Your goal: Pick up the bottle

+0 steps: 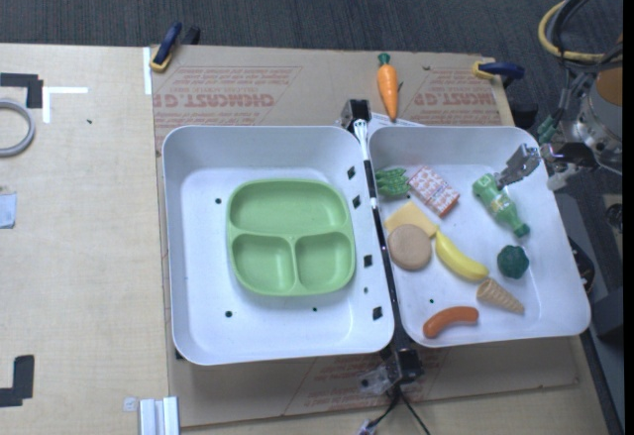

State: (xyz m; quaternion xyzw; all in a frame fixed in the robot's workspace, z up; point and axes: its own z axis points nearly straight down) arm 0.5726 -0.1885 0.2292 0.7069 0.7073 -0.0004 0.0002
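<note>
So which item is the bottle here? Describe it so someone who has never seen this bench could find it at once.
Start at the right bin, the one crowded with toy food. Near its upper right, just below the gripper, lies the bottle: green, slim, on its side at a slant. The dark green lump below it is round, and the banana to its lower left is yellow.

two white bins (188,255), one green plate (292,237), one bottle (499,204), one banana (460,258), one carrot (386,84), one sausage (450,321)
</note>
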